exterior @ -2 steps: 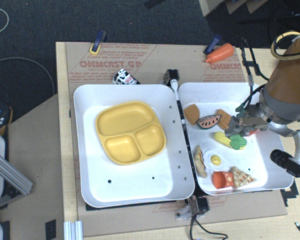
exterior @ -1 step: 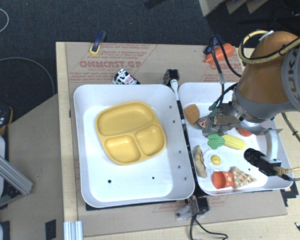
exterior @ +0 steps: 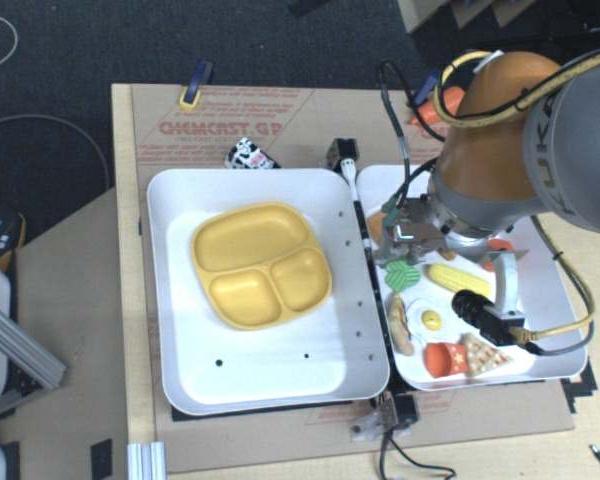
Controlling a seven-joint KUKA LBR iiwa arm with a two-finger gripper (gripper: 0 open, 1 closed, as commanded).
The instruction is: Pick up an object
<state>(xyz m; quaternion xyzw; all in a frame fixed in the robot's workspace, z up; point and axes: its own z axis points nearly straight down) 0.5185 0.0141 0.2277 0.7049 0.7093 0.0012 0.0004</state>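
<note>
My gripper (exterior: 406, 236) is down in the right bin (exterior: 555, 288), near its left wall, under the orange band of the arm. Just below it lies a green toy (exterior: 401, 275). A yellow banana-like piece (exterior: 458, 278) lies to the right of the green toy. A fried egg toy (exterior: 428, 318), a brown piece (exterior: 401, 331), a red piece (exterior: 437, 359) and a waffle-patterned wedge (exterior: 486, 354) sit toward the bin's front. An orange-brown piece (exterior: 377, 226) peeks out left of the gripper. The arm hides the back of this bin.
The left bin (exterior: 180, 348) holds a yellow divided plate (exterior: 262, 264). A small black-and-white object (exterior: 248, 155) and a blue-yellow clip (exterior: 193, 85) lie on the board behind the bins. Black cables run along the divider between the bins.
</note>
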